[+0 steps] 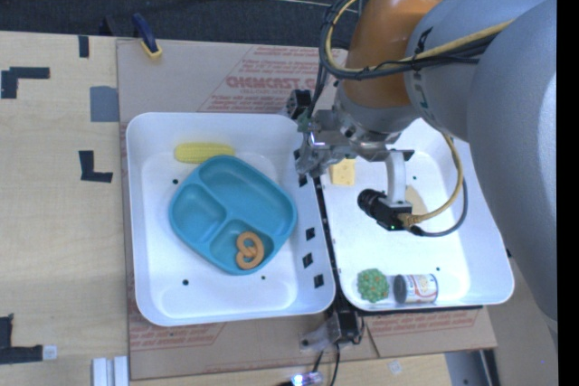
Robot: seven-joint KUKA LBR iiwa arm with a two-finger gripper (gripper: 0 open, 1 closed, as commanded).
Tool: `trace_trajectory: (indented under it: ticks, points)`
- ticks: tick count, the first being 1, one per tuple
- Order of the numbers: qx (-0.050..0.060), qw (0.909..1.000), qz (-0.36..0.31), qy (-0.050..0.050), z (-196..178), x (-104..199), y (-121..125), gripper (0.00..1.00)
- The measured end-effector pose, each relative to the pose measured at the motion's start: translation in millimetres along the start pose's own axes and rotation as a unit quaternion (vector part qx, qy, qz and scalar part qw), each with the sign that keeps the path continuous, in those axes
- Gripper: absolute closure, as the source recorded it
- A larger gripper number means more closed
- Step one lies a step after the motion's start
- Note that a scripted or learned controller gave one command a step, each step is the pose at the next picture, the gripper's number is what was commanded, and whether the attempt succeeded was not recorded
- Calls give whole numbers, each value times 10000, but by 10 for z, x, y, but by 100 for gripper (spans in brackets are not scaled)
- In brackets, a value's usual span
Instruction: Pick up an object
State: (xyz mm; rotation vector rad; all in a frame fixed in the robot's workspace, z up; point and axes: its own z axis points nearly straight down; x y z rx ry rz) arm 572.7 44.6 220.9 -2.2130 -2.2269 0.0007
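My gripper hangs over the top of the divider between the two bins, under the orange wrist band. A small yellow cheese-like block lies just right of it in the right bin. At that bin's front edge rest a green broccoli piece and a small can on its side. The left bin holds a blue divided plate with an orange pretzel in one compartment. A yellow corn cob lies behind the plate.
The grey arm covers the right bin's back and right side. A black part with a cable hangs over the middle of the right bin. Cardboard lies under both bins on the wooden bench.
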Motion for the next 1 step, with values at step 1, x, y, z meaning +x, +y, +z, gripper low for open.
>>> trace_trajectory:
  ticks: [1]
  points:
    - [-7, 10000, -6, 2, -18, 562, 192, 100]
